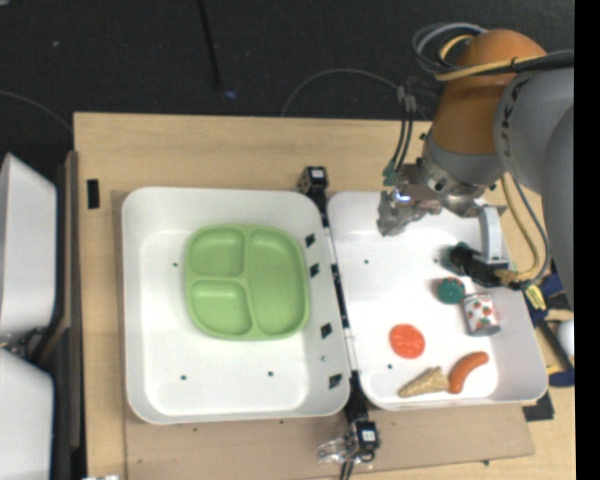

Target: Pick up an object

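Note:
My gripper [393, 218] hangs over the far left corner of the right bin [372, 268], and nothing shows in its grasp. Loose things lie in that bin's near right part. An orange-red disc [407, 340] sits towards the middle. A tan cone [421, 382] and an orange sausage [468, 369] rest by the front wall. Further back are a teal round piece [450, 290] and a small white and red box [481, 314]. All of them lie well in front of and to the right of the gripper.
The left bin [150, 268] holds a green divided plate [246, 281]. A ridge with black clips [332, 288] separates the two bins. The grey arm with its orange band [480, 88] reaches in from the upper right.

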